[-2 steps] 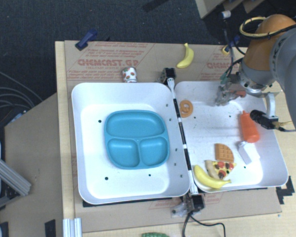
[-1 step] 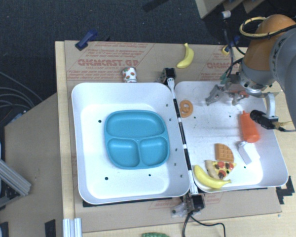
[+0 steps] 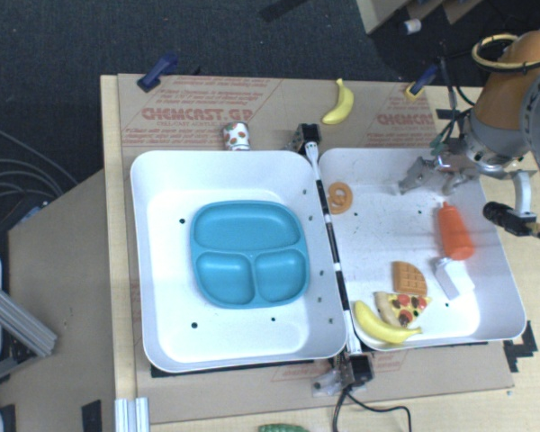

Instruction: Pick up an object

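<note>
White right bin (image 3: 495,309) carries all candidate pick items: orange carrot-like toy (image 3: 454,231) near right wall, waffle piece (image 3: 410,278) lower middle, pizza slice (image 3: 403,307) just below it and touching a yellow banana (image 3: 380,326) tucked into the front-left corner, small grey-white block (image 3: 447,279) just right of the waffle, brown ring-shaped pretzel or doughnut (image 3: 339,197) up against the divider side. Scattered apart mostly, so single grasps look feasible; banana and pizza overlap, likely the awkward pair.

White left bin (image 3: 153,241) holds a blue three-compartment tray (image 3: 248,252), centred, flat, probably a drop target and not a pick item.

Grey arm (image 3: 508,106) reaches in from right, wrist over the back edge of the right bin. End effector (image 3: 427,175) sits low over bare bin floor at the back, between pretzel and carrot toy, touching neither. Fingers (image 3: 409,182) look splayed apart, nothing between them; no object held. Judged as pre-grasp or a descent onto empty floor; nearest item is the carrot toy, just beside and toward the front.

Outside the bins on the cardboard-topped worktop (image 3: 198,106): second yellow banana (image 3: 339,104) behind the bins, small red-and-white spotted object (image 3: 237,135) near the left bin's back rim, blue clips (image 3: 157,73) at the board's back edge. Out of the bins, so likely strays and not targets.

Task not yet done.
</note>
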Motion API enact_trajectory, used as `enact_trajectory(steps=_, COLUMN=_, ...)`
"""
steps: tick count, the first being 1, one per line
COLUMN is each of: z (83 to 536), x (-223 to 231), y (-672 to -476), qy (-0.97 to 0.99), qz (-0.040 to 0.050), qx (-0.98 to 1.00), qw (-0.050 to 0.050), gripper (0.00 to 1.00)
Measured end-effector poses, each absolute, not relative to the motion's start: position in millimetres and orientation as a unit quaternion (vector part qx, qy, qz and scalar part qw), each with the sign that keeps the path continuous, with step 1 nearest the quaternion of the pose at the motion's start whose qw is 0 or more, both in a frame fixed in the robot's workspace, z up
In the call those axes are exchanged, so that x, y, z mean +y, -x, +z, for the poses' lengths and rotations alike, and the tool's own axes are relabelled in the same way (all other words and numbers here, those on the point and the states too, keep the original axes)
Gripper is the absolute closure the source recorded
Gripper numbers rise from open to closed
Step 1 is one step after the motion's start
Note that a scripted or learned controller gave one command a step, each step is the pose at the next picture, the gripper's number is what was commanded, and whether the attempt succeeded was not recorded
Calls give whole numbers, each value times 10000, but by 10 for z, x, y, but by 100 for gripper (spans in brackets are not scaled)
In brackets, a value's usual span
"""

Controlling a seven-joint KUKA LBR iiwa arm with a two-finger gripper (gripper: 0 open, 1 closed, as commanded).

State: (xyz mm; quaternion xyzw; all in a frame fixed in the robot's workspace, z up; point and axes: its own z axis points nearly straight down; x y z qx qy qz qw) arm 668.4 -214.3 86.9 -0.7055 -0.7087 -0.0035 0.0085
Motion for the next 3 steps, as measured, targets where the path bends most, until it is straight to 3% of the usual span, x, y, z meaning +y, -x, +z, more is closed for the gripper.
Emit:
enact_trajectory(steps=1, z=964, x=-2175, y=-6688, qy=7051, qz=-17, qx=-7091, qw=8, gripper=100)
enact_trajectory(steps=2, z=960, x=-2144, y=-6690, qy=7047, qz=-29, qx=-7095, qw=46, gripper=0)
enact_trajectory(steps=3, z=1068, x=-2157, y=-6697, qy=7044, qz=-25, qx=-7098, qw=12, gripper=100)
